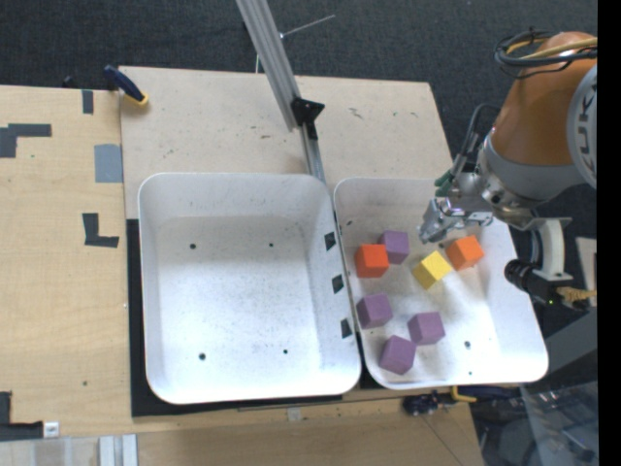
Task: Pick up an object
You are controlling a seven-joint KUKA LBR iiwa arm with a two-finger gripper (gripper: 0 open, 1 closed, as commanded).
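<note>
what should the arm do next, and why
Probably lower straight down a little onto the yellow foam cube. The gripper sits just above it in the right white bin, and the cube's near neighbour, an orange foam cube, lies slightly right, so a small descent looks cleanest.

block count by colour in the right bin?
Purple blocks: 4
Orange blocks: 2
Yellow block: 1
Total: 7, all in the right bin
</note>
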